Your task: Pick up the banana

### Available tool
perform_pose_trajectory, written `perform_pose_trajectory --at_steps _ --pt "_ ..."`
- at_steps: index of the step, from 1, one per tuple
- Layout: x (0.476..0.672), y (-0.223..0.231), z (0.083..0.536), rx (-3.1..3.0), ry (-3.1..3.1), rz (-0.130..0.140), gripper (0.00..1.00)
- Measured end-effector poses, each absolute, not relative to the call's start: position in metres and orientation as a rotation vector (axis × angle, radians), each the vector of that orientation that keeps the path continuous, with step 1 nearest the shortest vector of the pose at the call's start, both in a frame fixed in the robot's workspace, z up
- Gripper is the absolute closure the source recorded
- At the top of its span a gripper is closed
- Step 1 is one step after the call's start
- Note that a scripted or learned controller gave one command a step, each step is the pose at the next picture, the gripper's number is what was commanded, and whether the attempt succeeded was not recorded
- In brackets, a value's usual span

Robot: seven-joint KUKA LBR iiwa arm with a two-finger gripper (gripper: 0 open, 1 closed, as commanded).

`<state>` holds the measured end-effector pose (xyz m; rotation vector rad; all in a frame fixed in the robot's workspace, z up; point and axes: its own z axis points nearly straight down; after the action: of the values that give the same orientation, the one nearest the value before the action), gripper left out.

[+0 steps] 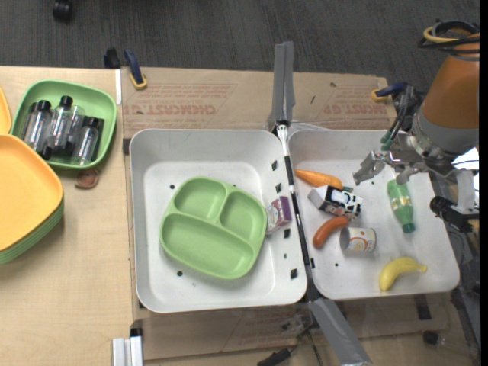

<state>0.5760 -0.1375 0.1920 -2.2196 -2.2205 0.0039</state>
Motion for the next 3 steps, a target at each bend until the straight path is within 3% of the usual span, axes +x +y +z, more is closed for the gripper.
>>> perform_pose_trajectory --at_steps 1,2,3 --pt "0.576 -0.138 0.2 -2.22 -2.219 0.006 1.0" --pt "0.563 -0.123 0.121 -2.185 -2.292 -0.025 1.0" --pt "0.597 -0.171 0.114 -2.173 -2.316 -0.041 1.0"
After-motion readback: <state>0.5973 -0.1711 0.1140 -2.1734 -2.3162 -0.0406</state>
